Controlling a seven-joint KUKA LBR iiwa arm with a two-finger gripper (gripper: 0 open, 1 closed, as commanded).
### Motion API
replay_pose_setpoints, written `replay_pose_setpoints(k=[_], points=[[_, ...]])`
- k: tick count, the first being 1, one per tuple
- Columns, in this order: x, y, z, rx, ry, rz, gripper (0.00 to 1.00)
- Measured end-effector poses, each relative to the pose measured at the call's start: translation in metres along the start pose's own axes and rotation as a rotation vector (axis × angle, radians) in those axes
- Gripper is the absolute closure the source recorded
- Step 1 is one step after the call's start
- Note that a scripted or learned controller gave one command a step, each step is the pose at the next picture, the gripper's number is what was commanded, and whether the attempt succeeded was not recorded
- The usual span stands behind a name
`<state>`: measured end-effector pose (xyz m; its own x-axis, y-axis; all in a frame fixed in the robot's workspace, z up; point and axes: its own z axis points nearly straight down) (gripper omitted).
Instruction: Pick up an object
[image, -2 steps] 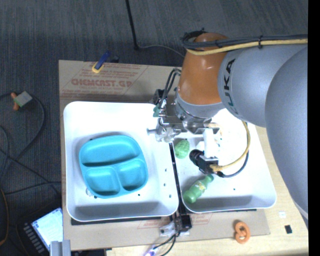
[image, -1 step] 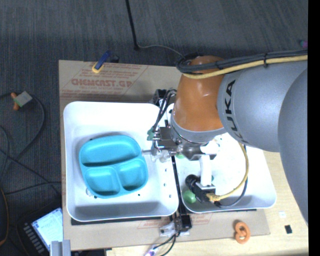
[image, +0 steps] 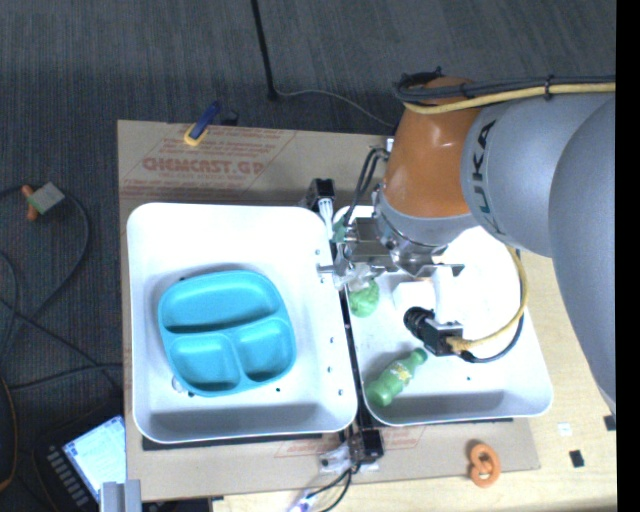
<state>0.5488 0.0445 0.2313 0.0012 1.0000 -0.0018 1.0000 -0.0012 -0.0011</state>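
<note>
The pincer (image: 358, 275) hangs low over the right bin (image: 500, 400), close to the wall it shares with the left bin (image: 150, 400). Whether it is open or closed, I cannot tell, because the wrist covers it from above. A small pale green object (image: 363, 298) lies just under it, partly hidden. A green bottle (image: 394, 376) lies further toward the front of the bin, well apart from the pincer, with its long axis slanting and the cap pointing up to the right. I judge the small object the nearer target.
</note>
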Motion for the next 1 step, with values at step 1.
replay_pose_setpoints(k=[1], points=[[-0.0371,-0.0506,0.0253,0.002,0.001,0.0,1.0]])
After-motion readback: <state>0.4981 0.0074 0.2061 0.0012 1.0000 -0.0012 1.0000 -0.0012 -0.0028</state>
